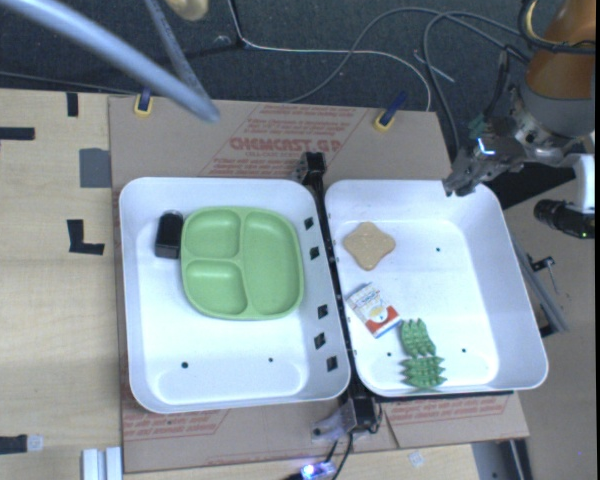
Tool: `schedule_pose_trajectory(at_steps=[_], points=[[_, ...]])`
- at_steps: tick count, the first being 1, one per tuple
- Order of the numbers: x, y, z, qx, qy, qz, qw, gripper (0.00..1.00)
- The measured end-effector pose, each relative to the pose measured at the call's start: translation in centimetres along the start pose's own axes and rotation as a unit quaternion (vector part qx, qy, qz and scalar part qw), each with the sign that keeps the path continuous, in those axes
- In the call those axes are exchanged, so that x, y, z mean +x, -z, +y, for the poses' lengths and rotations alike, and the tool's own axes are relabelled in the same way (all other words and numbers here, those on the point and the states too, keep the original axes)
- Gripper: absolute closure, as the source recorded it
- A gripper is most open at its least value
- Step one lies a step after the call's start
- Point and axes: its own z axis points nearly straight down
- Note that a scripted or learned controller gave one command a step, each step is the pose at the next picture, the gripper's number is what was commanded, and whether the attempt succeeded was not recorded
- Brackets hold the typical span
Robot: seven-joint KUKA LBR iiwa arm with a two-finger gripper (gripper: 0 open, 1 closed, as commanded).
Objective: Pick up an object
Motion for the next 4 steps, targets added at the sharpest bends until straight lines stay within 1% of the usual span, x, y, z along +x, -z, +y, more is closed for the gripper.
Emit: schedule_pose_trajectory(at_steps=[1,2,3,4], points=[[4.7,-0.4,-0.8,0.002,0.001,0.000,1.0000,1.00],[9.7,-0.6,0.0,0.002,0.002,0.000,1.0000,1.00],[15.1,-0.8,-0.6,0.002,0.002,0.001,1.0000,1.00],[20.4,-1.1,-0.1,0.002,0.002,0.000,1.0000,1.00]])
